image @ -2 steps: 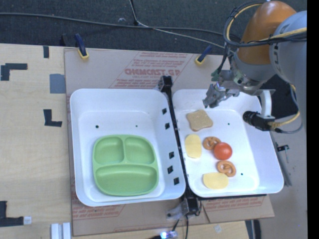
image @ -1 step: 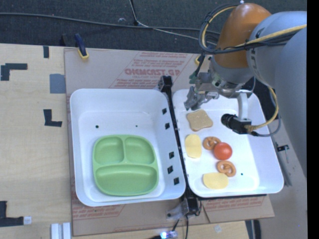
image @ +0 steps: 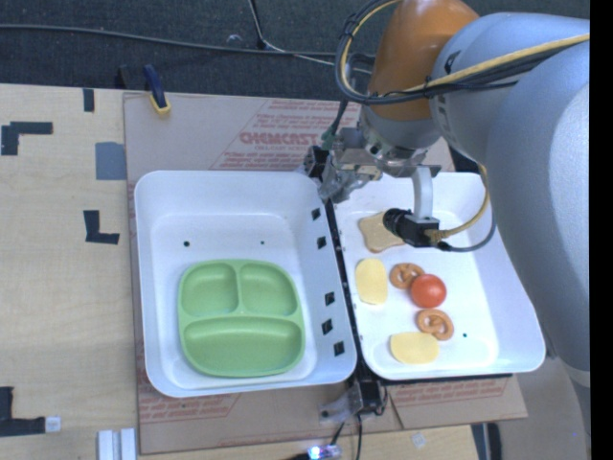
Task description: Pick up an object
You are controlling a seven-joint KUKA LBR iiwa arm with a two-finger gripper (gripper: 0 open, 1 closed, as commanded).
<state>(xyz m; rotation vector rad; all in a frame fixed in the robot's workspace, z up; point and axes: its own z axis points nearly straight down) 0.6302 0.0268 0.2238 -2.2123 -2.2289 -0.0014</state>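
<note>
Nearest the camera, a pale yellow slice [image: 414, 348] is lying at the front of the right bin [image: 508, 353], with a pretzel [image: 437, 325] touching its far edge. Level with these, in the left bin [image: 153, 257], a green divided plate [image: 239, 316] is sitting flat. Further back in the right bin, a red tomato [image: 428, 289] is resting between that pretzel and a second pretzel [image: 405, 274] — a second yellow slice [image: 372, 282] is lying just beside them, near the dividing wall. Behind these, a tan bread piece [image: 376, 234] is lying flat. Farthest back, my claw [image: 333, 172] is hanging over the rear of the wall where the bins meet — I cannot tell how far it is open or whether it has hold of anything. Both bins are standing on the desk [image: 57, 257].
</note>
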